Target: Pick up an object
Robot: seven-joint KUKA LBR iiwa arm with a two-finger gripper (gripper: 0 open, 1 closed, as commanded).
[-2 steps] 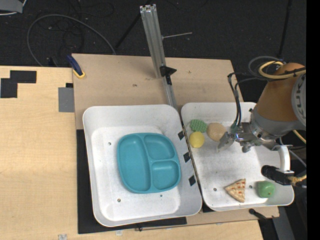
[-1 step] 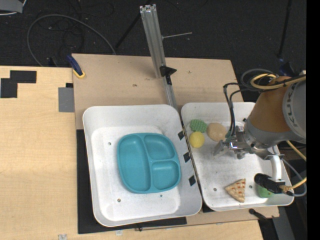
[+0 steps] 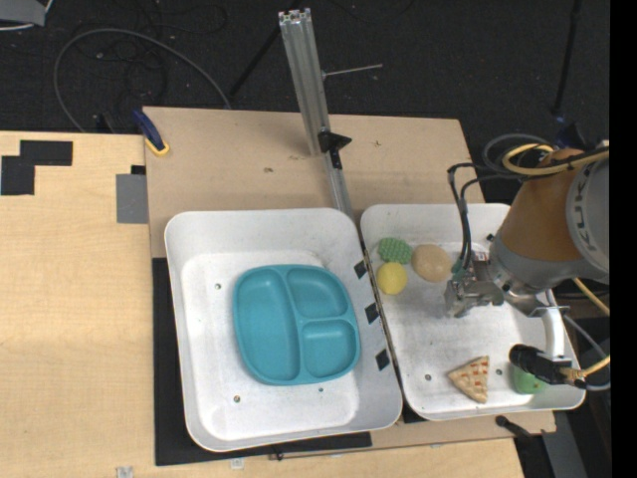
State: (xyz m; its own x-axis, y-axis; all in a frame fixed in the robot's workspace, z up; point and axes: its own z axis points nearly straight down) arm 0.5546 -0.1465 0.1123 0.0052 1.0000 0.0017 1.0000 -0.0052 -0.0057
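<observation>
My gripper [image 3: 464, 305] hangs low over the middle of the right bin [image 3: 430, 391], above bare floor. Just to its left lies a beige rounded object [image 3: 431, 262]. Further left, by the bin's left wall, a yellow lemon-like ball [image 3: 391, 279] rests against a green bumpy object [image 3: 394, 250]. A pizza slice toy [image 3: 472, 376] lies near the front edge, below the gripper. A green object [image 3: 524, 381] sits in the front right corner, partly covered. I see nothing held in the gripper.
The left bin [image 3: 199, 267] carries a teal divided plate [image 3: 296, 323] in its middle. An upright metal post [image 3: 307, 78] stands behind the bins. The arm's orange band [image 3: 537, 217] is over the right bin's far right side.
</observation>
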